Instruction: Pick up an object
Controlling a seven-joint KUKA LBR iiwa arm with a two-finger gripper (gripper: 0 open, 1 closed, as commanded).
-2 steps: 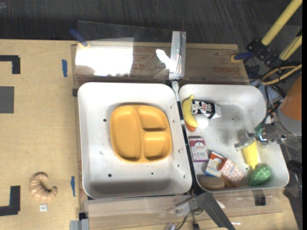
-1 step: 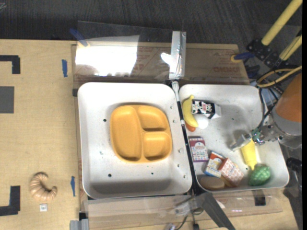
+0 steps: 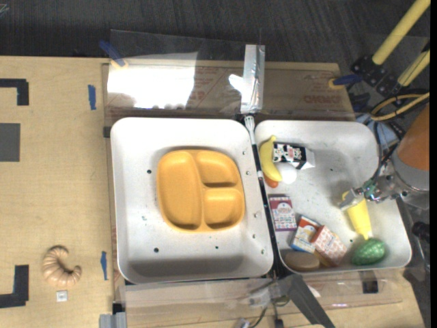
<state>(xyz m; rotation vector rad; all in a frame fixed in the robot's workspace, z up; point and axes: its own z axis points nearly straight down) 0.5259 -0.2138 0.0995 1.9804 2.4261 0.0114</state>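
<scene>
Camera view looks down on my table (image 3: 48,183) with two white bins. My tool (image 3: 365,191) sits low in the right bin (image 3: 328,149), at its right side, touching the top of a yellow cone-shaped toy (image 3: 360,219); I cannot tell its state. Just below the cone lies a green egg-shaped toy (image 3: 369,251). A banana (image 3: 268,161) lies along that bin's left wall. The left bin (image 3: 130,183) holds a yellow divided tray (image 3: 199,187).

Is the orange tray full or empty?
Empty. The orange tray lies in the left bin, and all three of its compartments show only bare orange plastic, with no object in them.
</scene>
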